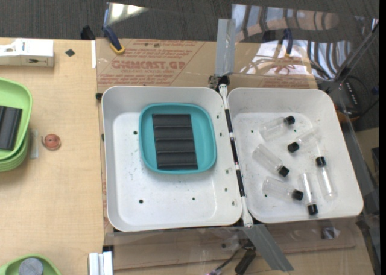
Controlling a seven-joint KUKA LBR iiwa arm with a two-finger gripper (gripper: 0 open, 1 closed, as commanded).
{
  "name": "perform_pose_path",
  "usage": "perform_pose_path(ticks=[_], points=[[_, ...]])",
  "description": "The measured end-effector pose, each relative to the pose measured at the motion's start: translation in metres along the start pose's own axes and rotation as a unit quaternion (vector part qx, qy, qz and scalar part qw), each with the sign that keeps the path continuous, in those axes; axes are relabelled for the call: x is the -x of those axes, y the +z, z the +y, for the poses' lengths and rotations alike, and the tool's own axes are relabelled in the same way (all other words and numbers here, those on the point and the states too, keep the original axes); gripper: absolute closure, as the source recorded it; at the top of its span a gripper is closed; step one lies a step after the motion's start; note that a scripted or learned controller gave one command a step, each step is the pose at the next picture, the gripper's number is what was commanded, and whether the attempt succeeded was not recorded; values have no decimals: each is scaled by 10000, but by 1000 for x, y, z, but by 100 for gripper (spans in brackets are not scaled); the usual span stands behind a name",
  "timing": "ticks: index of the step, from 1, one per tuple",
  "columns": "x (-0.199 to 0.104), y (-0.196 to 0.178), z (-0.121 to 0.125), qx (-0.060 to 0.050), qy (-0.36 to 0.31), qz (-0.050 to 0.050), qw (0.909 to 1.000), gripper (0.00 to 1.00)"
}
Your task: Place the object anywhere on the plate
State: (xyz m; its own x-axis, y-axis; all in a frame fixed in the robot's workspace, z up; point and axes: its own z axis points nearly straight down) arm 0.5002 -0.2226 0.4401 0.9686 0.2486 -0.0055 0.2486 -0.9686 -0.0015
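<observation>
– Vials, then: where do we find them?

– We see clear vials (272,188) with black caps, about six of them, scattered loose in the right bin (259,208), which sits just to the right of the plate (208,141). None of them touches the plate; the wall between the two bins stands between them and it.

– And the plate itself?

– We make it out as a teal, rounded square lying flat in the left bin (169,202), nearer that bin's far wall than its near one. A dark ribbed insert (175,141) covers the middle of the plate, leaving the teal rim bare all round.

– Which vial lies closest to the plate?

– We judge it to be the one (265,159) lying at a slant to the plate's right, with its cap (283,172) turned away from the plate. Another (325,180) lies farthest from the plate, almost lengthwise, beside the right bin's outer wall.

– What of the claw?

– We cannot tell how far open it is, nor whether it has hold of anything.

– Anything else around the plate?

– Well to the left of the plate, on the wooden bench (60,207), we see a green tray (15,96) and, between it and the plate, a small reddish disc (52,141). Beyond the plate lies a printed sheet of cardboard (157,63), and a white box (27,52) rests off to the plate's far left.
</observation>
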Motion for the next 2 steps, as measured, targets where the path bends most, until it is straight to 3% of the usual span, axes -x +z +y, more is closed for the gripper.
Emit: perform_pose_path(ticks=[2], points=[[-50,0,12,4,235,-3,9997,0]])
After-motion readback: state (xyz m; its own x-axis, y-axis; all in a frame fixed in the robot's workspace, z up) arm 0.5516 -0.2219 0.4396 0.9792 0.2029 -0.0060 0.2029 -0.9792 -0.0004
